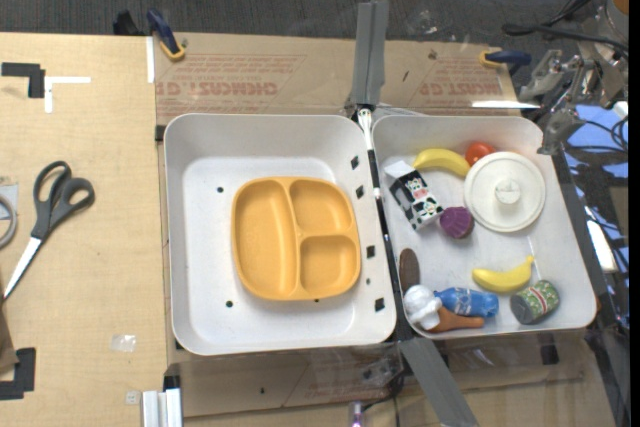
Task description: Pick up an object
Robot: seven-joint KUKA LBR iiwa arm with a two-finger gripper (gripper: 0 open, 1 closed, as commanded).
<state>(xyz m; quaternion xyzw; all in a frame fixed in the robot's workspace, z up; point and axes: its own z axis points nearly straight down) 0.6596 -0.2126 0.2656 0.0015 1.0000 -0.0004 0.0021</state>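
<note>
Closest to the camera, along the near wall of the right bin (pixel 565 215), lie a white-and-brown toy (pixel 427 311), a blue toy (pixel 468 301) touching it, and a green can (pixel 537 302) tipped on its side in the near right corner. Just behind them rests a small yellow banana (pixel 503 275), and a brown oblong piece (pixel 410 266) lies against the bin's left wall.

Further back in the same bin, a purple ball (pixel 457 222) sits between a cow-patterned carton (pixel 415 197) and a round white lid (pixel 505 194). A second banana (pixel 441 160) and a red ball (pixel 479 153) lie at the lid's far edge, side by side. All these loose objects rest in the bin, none lifted.

At the left, the left bin (pixel 190 215) holds a yellow divided plate (pixel 296 238), lying flat near its middle.

Metal parts of the gripper (pixel 566 91) show at the right, beyond the right bin's far corner and well apart from every object; whether it is released or clenched cannot be told.

Black-handled scissors (pixel 50 206) lie on the wooden surface (pixel 90 315), well left of both bins.
</note>
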